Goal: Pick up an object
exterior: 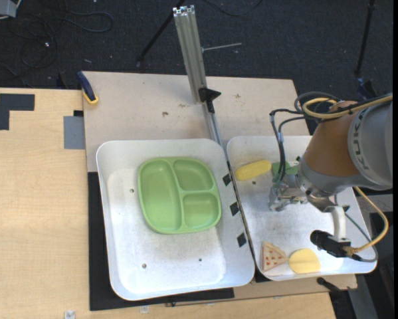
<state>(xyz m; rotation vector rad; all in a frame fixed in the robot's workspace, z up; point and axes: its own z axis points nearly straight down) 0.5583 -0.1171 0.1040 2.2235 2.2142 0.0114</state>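
2 bins (119, 258) sit side by side; the gripper (280, 200) hangs low in the right one, near the yellow piece (252, 171). Finger spread cannot be told here. A clean grasp probably needs the arm centred over that piece before closing.

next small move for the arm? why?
Probably shift the end effector up-left toward the yellow piece and lower onto it. It sits in the right bin with nothing visibly held, and that piece lies closest; the pizza slice is farther.

Even, fairly bright overhead light, soft faint shadows, mild overall blur, no strong glare.
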